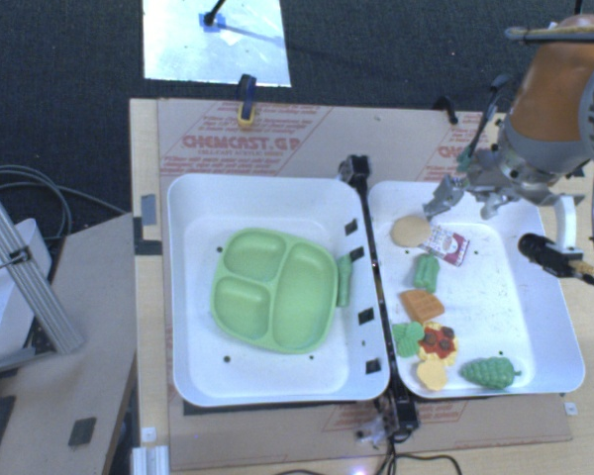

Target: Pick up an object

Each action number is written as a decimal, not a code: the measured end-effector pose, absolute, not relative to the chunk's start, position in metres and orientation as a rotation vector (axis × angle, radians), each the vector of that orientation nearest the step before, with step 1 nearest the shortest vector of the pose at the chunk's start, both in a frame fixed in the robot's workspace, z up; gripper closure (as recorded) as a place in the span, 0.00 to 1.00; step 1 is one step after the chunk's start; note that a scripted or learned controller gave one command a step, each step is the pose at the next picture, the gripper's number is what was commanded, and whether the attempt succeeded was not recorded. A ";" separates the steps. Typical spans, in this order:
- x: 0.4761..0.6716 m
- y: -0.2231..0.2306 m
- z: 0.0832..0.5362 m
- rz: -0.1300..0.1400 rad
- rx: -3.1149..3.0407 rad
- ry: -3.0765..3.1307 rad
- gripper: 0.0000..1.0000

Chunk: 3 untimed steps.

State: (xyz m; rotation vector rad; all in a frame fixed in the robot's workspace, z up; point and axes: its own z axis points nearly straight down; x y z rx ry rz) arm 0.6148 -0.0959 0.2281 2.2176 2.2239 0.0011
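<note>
The right bin (544, 310) holds several toy foods: a tan cookie (410, 231), a red and white packet (447, 243), a green piece (426, 272), an orange piece (423, 305), a pizza slice (439, 340), a yellow piece (432, 374) and a bumpy green piece (489, 371). My gripper (467, 202) hangs over the bin's far edge, just above and right of the cookie and the packet. Its fingers are spread apart and open, with nothing between them.
The left bin (208, 206) holds a green divided plate (275, 288). A black divider (368, 265) runs between the bins. A black part with a cable (546, 255) juts over the right bin's right side. The arm's orange band (564, 77) sits at top right.
</note>
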 end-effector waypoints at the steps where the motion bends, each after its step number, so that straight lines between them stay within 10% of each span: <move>1: 0.534 -0.073 0.181 -0.007 2.227 2.227 0.00; 2: 0.547 -0.134 0.100 -0.003 2.224 2.218 0.00; 3: 0.608 -0.119 0.084 0.006 2.211 2.225 0.00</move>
